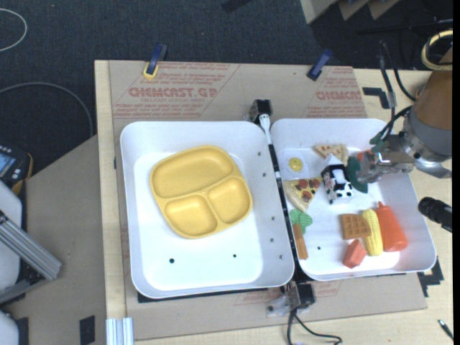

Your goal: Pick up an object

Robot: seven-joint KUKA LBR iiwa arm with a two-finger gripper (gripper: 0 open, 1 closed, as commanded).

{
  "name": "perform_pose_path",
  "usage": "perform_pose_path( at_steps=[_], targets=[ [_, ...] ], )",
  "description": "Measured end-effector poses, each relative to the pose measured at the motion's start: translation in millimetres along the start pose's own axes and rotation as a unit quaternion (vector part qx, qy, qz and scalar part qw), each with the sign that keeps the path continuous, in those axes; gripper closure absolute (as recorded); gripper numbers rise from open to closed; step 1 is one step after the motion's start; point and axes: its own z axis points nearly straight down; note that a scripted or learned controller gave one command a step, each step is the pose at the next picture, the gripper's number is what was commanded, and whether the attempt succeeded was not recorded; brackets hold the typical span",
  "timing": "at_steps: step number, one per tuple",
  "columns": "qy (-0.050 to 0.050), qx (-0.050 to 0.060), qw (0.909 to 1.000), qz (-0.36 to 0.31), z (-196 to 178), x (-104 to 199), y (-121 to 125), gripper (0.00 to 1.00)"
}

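**Gripper hovers low over toy-filled right bin**

Toys crowd the right bin (424, 214) on the desk (108, 164) as the grey arm reaches in from the right, its gripper (357, 171) low over the bin's upper middle, just beside a small black-and-white cow figure (336, 182). Whether the gripper is apart or together cannot be told from this angle, and nothing can be seen clamped in it. Around the cow lie a sandwich wedge (330, 151) near the far wall, a fried egg (295, 165) and a pizza slice (302, 191) toward the bin's left side. Nearer the front sit a waffle square (353, 226), a yellow corn cob (372, 232) touching an orange carrot (390, 228), a red piece (353, 253), and a green-topped stick (300, 234) along the left wall. The left bin (136, 214) carries a yellow divided plate (201, 190) with three compartments, lying flat at its centre.
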Motion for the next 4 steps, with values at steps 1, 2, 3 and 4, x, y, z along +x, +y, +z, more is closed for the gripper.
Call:
perform_pose_path(
  at_steps=[1, 2, 3, 4],
  targets=[
    [0.002, 0.004, 1.0000, -0.002, 10, 56, -3, 1.00],
    [0.002, 0.002, 1.0000, -0.003, -1, 117, -3, 1.00],
    [0.003, 0.004, 1.0000, -0.003, -2, 179, -16, 1.00],
    [0.001, 0.004, 1.0000, 0.001, -3, 166, -19, 1.00]
  ],
)
